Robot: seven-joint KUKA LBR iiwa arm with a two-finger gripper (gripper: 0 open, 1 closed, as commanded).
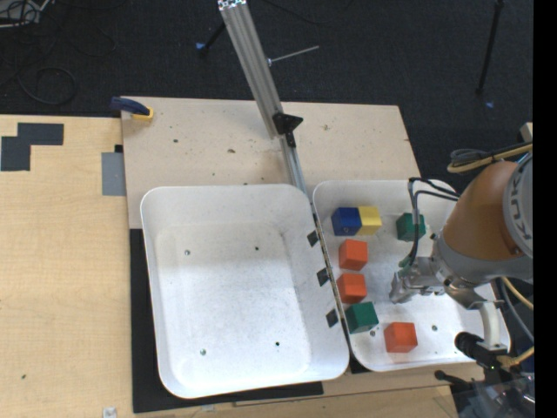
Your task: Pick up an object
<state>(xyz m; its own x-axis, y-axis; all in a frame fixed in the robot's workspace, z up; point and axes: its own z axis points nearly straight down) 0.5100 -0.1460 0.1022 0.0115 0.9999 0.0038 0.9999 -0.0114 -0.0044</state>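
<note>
The left bin [174, 233] sits beside the right bin [435, 342], where blue [345, 220], yellow [370, 219], orange [352, 254] and green [362, 316] blocks cluster. The gripper [407, 286] hangs right of the orange blocks; whether it is spread or closed I cannot tell. Descending there, it might close on bare floor between blocks.

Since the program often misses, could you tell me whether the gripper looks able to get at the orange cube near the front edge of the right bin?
Probably yes. The orange cube sits apart from the green cube, with bare bin floor around it, and the gripper hangs just behind it.
</note>
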